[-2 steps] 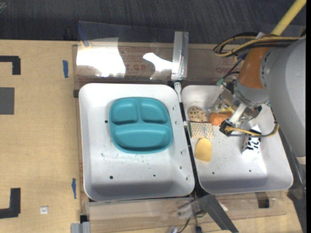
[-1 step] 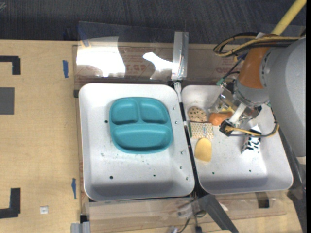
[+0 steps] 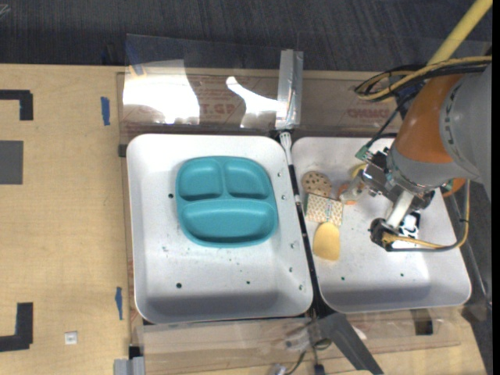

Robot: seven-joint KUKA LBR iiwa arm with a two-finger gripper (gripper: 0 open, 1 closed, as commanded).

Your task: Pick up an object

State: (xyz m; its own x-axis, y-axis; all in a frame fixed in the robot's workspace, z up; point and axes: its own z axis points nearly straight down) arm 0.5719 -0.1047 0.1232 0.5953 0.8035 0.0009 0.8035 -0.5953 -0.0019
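Two bins sit side by side on the bench (image 3: 55, 225). The left bin (image 3: 148, 209) holds a teal plate (image 3: 226, 201) with three compartments, lying flat near its middle; dark specks dot the bin floor around it.

The right bin (image 3: 391, 283) holds the loose things, all on its left side close to the wall shared with the left bin. A round brown disc (image 3: 316, 182) with small holes lies farthest; a pale square cracker (image 3: 324, 208) with a grid pattern lies just near of it, touching or nearly touching it; a yellow lump (image 3: 327, 241), oval and smooth, lies nearest, its far end against the cracker's near edge. What these three are made of is hard to tell.

The arm (image 3: 437, 123) enters from the right and is cut off by the frame edge; its bulk hides the far right part of the right bin. The gripper (image 3: 363, 176) hangs low over that bin's far middle, just right of the disc and apart from it; it is blurred and seen at an angle, so whether it is apart, together or clamped on something cannot be told. A small orange-and-pale bit (image 3: 346, 190) sits just beside the gripper on its left; it is too small to make out.

Beyond the bins a clear sheet (image 3: 195, 100) glares white, hiding what lies under it.
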